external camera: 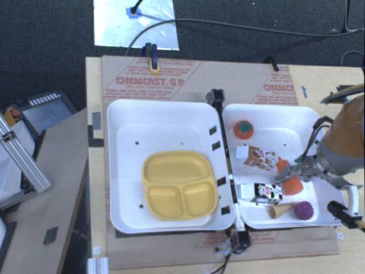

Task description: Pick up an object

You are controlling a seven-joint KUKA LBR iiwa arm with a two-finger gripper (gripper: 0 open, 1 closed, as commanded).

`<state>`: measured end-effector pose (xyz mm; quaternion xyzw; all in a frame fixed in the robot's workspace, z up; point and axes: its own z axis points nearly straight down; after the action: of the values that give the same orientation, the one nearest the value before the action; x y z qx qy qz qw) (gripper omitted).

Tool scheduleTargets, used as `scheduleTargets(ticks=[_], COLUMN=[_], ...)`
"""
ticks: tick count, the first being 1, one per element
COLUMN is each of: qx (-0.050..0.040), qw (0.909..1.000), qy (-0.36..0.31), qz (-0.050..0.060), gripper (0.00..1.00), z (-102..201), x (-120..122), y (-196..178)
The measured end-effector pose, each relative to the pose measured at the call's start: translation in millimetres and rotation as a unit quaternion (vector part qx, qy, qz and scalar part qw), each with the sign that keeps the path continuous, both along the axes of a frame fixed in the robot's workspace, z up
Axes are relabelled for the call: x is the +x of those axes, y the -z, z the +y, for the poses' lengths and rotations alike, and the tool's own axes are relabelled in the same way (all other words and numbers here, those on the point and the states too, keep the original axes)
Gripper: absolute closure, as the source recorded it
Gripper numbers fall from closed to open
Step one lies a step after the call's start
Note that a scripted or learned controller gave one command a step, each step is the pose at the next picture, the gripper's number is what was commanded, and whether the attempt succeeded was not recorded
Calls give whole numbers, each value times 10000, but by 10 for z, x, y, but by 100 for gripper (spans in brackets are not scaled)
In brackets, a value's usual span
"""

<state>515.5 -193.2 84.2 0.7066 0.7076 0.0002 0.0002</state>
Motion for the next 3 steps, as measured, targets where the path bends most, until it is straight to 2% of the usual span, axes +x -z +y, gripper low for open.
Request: scheduleTargets(ticks=[1, 3], qx=[-9, -13], qw=[10000, 10000], qy=[2, -16], qz=[-21, -33], gripper=[100, 100], z=[-7, -47], x=[12, 45], y=[-117, -1270])
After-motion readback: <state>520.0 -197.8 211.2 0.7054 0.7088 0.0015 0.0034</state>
